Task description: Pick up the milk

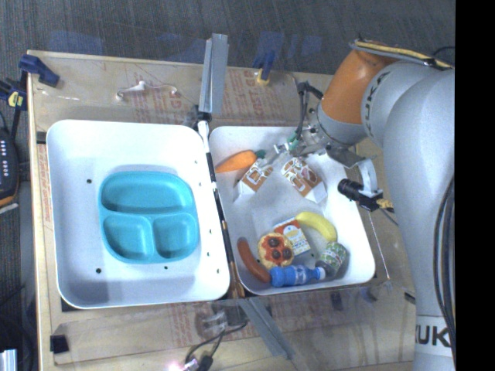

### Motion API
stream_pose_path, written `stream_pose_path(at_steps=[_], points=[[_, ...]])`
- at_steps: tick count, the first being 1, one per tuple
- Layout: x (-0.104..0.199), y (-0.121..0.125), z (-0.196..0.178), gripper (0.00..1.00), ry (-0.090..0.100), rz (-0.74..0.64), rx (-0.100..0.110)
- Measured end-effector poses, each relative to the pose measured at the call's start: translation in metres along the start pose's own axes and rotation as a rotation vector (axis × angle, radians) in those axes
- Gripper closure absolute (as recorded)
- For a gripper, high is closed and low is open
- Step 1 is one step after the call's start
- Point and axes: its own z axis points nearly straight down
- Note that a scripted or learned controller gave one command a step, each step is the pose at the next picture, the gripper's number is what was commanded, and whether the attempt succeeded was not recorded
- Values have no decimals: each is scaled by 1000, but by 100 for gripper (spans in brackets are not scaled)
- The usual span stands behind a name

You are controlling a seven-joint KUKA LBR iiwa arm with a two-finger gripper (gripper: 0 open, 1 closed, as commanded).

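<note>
Milk carton lies just below the gripper, long axis diagonal. I can't tell how the gripper stands

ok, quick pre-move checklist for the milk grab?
1. Milk carton located: cannot tell. Two small cartons and lie in the right bin; their labels are too small to read.
2. Gripper over the cartons: ok, at the bin's far end, between them.
3. Fingers around a carton: cannot tell, they are too small and blurred.
4. Clutter near target: not ok, the carrot lies right beside the left carton.
5. Left bin with blue tray out of the way: ok.
</note>
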Motion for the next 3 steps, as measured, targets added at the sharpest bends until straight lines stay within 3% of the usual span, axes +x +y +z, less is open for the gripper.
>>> stream_pose_path(at_steps=[2,3], points=[[-1,4,0,0,-2,-89,1],[-1,9,-13,100,-7,-93,-12]])
